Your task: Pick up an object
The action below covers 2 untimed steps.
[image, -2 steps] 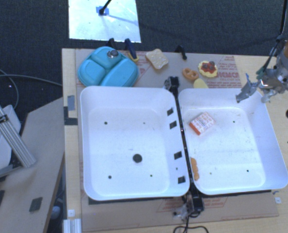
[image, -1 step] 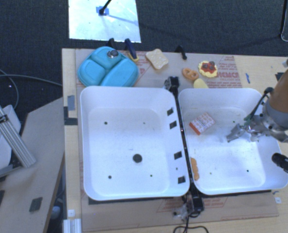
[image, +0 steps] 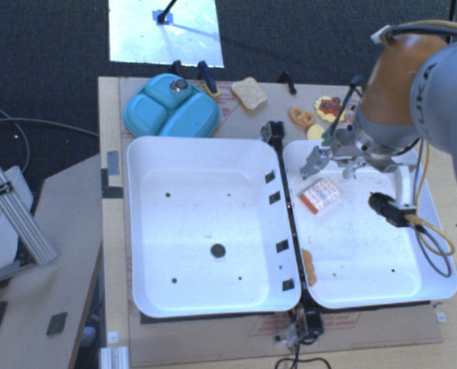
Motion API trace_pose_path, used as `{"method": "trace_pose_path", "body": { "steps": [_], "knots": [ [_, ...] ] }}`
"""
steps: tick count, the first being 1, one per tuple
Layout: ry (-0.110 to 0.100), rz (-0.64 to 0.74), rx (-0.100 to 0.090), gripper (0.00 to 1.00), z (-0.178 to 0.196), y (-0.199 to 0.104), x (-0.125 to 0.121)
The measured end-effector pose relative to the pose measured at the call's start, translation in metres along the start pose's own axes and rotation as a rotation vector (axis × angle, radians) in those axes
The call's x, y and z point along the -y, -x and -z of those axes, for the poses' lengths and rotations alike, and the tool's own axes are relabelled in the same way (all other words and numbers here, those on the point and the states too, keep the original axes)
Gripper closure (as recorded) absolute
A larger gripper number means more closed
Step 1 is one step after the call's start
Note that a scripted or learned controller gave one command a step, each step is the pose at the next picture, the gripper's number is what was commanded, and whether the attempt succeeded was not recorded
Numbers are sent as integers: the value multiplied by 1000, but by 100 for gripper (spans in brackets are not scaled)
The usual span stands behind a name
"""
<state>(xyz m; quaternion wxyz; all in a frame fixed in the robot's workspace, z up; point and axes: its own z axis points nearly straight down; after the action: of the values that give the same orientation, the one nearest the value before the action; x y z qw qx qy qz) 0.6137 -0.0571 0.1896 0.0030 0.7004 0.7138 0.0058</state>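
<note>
Two bins are sitting side by side on the counter [image: 113, 206]. The left bin [image: 205, 229] is holding one dark disc [image: 218, 250]. In the right bin [image: 367, 267], one red-and-white box [image: 321, 196] is lying just below the tool [image: 318, 162], whose fingers are spreading, pinching nothing.

grey arm [image: 436, 91] reaching in from the right, orange band above wrist; gripper [image: 318, 164] pointing down-left

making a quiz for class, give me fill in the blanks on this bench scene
1. The orange-and-white box lies in the ____ bin.
2. The dark disc lies in the ____ bin.
3. The divided tray behind the bins is ____ in colour.
4. The gripper hangs above the ____ bin.

Missing words: right; left; blue; right
</note>
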Motion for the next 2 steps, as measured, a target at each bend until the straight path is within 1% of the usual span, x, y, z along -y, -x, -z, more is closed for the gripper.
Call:
{"method": "trace_pose_path", "body": {
  "steps": [1,2],
  "knots": [
    [-7,-16,7,0,-110,56,-54],
    [-3,-19,6,0,-101,66,16]
  ]
}}
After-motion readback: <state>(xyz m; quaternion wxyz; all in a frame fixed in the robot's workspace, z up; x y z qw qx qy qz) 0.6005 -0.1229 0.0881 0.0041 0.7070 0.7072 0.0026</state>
